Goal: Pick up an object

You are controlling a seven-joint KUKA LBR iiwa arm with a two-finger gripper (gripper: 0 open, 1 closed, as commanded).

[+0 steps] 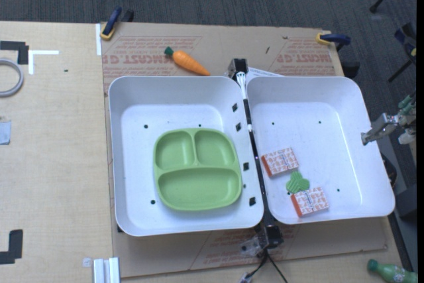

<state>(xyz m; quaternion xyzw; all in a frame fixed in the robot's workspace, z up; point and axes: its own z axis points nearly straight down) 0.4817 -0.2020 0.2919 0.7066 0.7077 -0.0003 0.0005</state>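
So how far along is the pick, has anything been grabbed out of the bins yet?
Nothing looks picked yet. The two patterned blocks and the small green piece lie on the right bin floor; the green plate sits in the left bin. The pincer hangs at the right bin's far rim, nothing visibly in it. Reaching in, gripping and lifting all remain.

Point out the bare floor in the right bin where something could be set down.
The right bin has bare floor across its far half and along its right wall. The near-left corner is crowded: two patterned boxes with a small green toy between them. The left bin is mostly taken by the green divided plate.
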